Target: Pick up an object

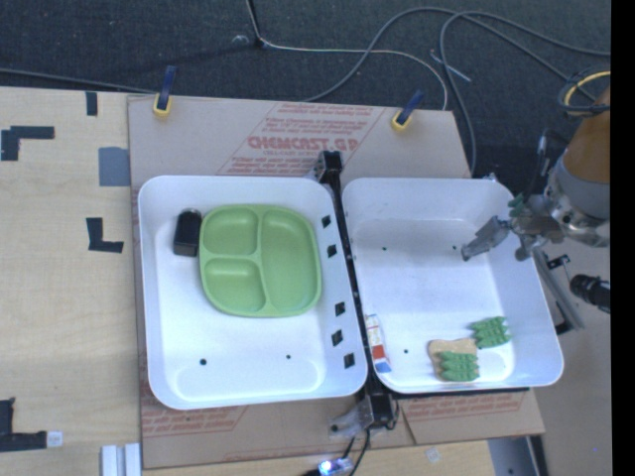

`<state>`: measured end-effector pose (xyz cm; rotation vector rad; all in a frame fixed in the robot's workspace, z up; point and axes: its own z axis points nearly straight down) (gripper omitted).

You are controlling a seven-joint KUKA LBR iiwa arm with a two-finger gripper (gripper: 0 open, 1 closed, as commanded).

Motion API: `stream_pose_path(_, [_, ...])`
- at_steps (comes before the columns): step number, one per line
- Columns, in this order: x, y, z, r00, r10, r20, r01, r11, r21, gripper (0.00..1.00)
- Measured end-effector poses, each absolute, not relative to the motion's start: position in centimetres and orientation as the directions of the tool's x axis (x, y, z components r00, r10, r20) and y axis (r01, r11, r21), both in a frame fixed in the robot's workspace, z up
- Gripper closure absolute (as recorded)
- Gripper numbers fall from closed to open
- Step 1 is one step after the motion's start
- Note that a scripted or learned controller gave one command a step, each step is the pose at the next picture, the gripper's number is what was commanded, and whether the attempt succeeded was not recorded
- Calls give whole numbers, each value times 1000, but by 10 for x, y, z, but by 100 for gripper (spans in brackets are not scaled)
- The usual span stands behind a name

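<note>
Scene: While the gripper [493,238] hangs over the right bin [417,206], jaws apart and holding nothing, a green-and-tan toy [466,353] lies near that bin's front corner.
Handling: probably light and soft; best taken across its narrow middle.
Look: leafy green ends, tan centre.

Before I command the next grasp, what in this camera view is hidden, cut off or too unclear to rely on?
- Gripper: small and blurred over the right bin's far right side; how it stands cannot be read.
- Arm: cut off by the view's right edge.
- Green and tan objects: too small to tell apart or identify.
- Black object beside the green plate: too dark to identify.
- Striped item: at the divider, too small to read.
</note>
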<state>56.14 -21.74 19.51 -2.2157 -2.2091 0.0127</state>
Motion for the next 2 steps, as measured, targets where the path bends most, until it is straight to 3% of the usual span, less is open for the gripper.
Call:
stream_pose_path(1, [565,-217,203,-1,1000,0,1000,1,-1,0])
stream_pose_path(2, [573,-211,150,-2,1000,0,1000,2,-4,0])
